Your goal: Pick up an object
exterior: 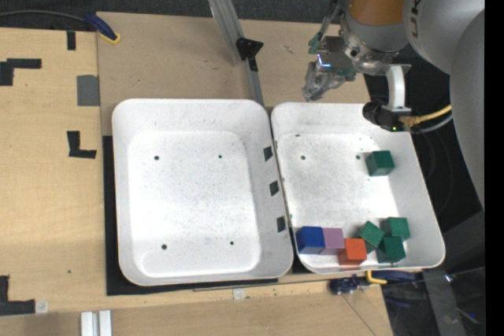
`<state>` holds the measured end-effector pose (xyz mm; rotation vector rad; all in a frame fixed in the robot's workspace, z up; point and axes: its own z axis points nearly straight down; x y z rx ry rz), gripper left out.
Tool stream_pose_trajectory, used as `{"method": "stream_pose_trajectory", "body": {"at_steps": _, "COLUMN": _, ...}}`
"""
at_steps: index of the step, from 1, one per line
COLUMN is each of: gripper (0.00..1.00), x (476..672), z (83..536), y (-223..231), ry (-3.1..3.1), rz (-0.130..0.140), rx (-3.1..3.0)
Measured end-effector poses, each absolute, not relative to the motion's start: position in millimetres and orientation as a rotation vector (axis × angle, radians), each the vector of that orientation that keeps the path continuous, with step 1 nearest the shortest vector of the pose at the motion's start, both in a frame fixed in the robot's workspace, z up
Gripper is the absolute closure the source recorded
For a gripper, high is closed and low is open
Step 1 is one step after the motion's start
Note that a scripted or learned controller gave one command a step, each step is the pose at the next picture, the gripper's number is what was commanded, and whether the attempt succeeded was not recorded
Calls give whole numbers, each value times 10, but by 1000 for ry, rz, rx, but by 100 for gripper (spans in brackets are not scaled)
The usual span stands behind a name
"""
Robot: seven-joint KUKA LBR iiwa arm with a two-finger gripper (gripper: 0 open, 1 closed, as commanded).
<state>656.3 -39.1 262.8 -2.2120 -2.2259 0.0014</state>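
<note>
The gripper [319,86] hangs over the far edge of the right bin [425,204], just above its far-left corner, with nothing between its fingers. They are small and blurred at this angle, so I cannot tell whether they are spread or pressed together.

Every candidate object lies nearer in the scene than the gripper, inside the right bin. The lone green cube [379,162] sits by itself toward the bin's right wall, roughly midway along it; from the gripper it lies to the near right, and it is the closest piece with free space on all sides. The rest crowd the near edge: a blue cube [310,238] touching a lilac cube [333,238], an orange cube [354,249] just beside them, and three more green blocks [386,238] packed around it at the near-right corner.

My judgement is that no pick has begun yet. The lone green cube looks like the easier target, since the cluster leaves little room for the fingers. The left bin [126,193] on the worktop [157,59] offers nothing to pick.
</note>
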Motion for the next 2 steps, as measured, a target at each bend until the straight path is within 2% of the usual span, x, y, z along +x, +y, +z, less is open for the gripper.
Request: {"method": "stream_pose_trajectory", "body": {"at_steps": 2, "gripper": 100, "x": 6521, "z": 2316, "y": 812, "ry": -2227, "rz": 3, "rx": -2211}}
